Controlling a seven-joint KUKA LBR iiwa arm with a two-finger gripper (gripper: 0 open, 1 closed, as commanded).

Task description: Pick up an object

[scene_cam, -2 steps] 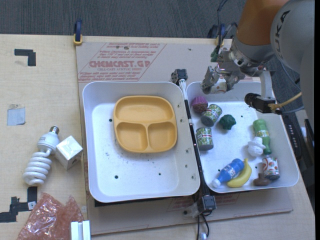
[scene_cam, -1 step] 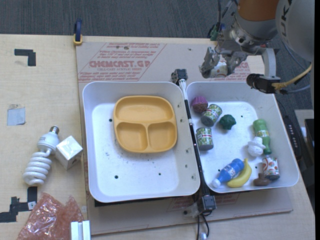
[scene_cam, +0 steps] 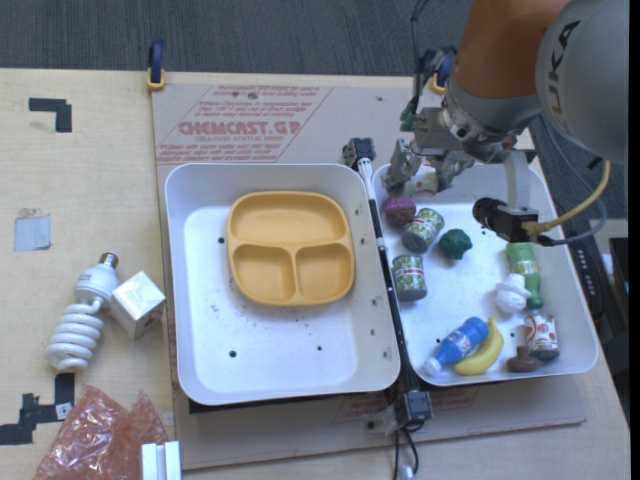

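Two shallow white bins [scene_cam: 190, 268] are set on a tan wooden bench [scene_cam: 80, 198]. The gripper [scene_cam: 420, 173] is seen above the right bin's far-left corner, just beside a purple round toy [scene_cam: 399, 209]; its grip cannot be told.

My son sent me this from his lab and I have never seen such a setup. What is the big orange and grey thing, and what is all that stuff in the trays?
That is a robot arm, seen from one camera above the bench. Its gripper hangs over the far corner of the right bin, which holds small items: a banana, a blue bottle, two cans and a green bottle. The left bin holds a yellow divided plate. A light bulb lies outside. I see nothing clearly held.
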